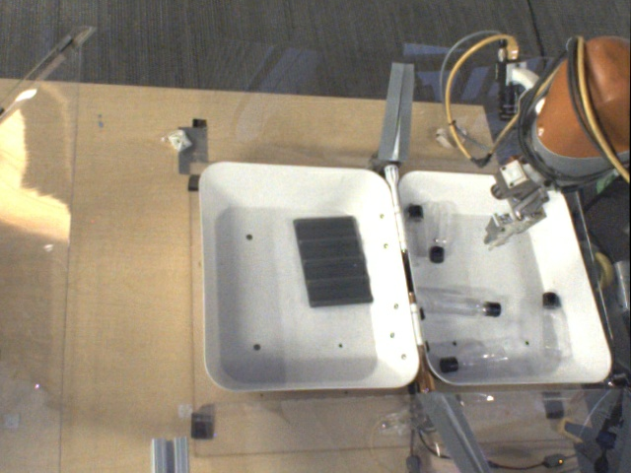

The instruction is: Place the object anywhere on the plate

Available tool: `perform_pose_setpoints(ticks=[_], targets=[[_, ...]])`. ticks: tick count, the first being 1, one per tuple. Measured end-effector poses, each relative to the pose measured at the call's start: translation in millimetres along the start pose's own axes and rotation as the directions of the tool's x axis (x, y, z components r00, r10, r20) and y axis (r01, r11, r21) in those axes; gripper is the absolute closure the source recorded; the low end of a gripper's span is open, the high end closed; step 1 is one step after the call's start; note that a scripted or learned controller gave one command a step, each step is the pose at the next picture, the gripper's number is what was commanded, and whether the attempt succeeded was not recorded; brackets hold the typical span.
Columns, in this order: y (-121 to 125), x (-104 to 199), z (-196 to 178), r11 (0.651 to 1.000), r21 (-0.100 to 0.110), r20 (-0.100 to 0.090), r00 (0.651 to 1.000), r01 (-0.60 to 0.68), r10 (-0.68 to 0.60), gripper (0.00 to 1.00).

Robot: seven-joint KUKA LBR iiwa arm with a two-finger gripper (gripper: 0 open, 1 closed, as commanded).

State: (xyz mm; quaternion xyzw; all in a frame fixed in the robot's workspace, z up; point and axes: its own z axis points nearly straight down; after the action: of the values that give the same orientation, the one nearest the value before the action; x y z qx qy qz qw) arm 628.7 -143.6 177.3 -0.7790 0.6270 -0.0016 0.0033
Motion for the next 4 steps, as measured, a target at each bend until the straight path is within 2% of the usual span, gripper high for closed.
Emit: perform_pose_setpoints(ticks=[1, 2, 3, 4], targets=[[15, -56, -17, 0.989, 0.0, 0.0, 0.989, 0.151, -0.151, 1.0], [-4, -127, -8, 0.812, 0.0, 0.001, 0.812, 0.583, -0.583, 1.0], [-7, -200, -8, 0.93, 0.0, 0.002, 0.93, 0.368, -0.368, 1.0], [10, -266, -16, 0.955, 0.001, 0.002, 0.955, 0.298, -0.298, 1.0]])
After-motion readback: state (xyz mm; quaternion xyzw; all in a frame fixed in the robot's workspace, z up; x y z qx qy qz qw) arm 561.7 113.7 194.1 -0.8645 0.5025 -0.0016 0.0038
